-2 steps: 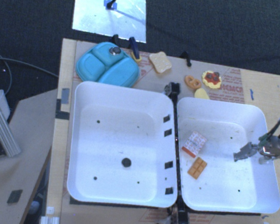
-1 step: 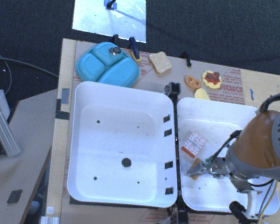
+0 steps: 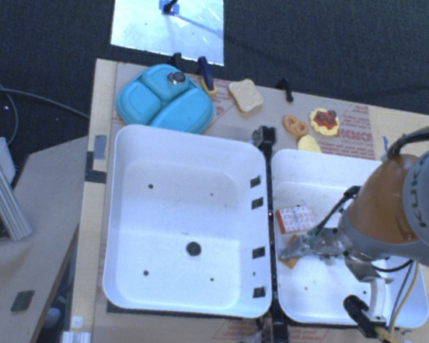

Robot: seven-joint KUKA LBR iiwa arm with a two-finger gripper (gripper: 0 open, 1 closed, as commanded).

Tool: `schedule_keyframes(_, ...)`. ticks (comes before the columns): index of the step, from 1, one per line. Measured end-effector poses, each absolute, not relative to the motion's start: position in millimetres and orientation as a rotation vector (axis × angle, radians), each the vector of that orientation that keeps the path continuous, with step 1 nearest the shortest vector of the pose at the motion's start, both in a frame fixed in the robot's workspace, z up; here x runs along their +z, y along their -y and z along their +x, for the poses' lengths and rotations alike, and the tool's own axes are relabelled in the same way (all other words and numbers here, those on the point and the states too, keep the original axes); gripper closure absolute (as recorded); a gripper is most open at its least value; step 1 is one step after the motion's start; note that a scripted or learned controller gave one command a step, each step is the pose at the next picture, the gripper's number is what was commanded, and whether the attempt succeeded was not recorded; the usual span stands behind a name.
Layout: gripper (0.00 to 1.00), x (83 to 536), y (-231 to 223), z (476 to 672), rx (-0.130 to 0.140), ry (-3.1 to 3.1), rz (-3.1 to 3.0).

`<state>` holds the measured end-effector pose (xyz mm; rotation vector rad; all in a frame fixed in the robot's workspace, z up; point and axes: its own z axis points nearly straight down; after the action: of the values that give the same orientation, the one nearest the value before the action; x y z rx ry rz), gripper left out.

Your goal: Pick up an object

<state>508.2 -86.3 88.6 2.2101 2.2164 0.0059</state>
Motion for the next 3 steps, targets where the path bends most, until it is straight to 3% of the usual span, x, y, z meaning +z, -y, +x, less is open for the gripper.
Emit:
schedule_keyframes(1, 0.00, 87.9, 88.3, 541.0, 0.008, -2.224, 2.212)
schedule_keyframes(2, 0.00, 88.9, 140.0, 573.7, 0.015, -2.220, 2.215)
schedule_keyframes(3, 0.00, 86.3, 99.9, 625.0, 0.010, -2.228, 2.207)
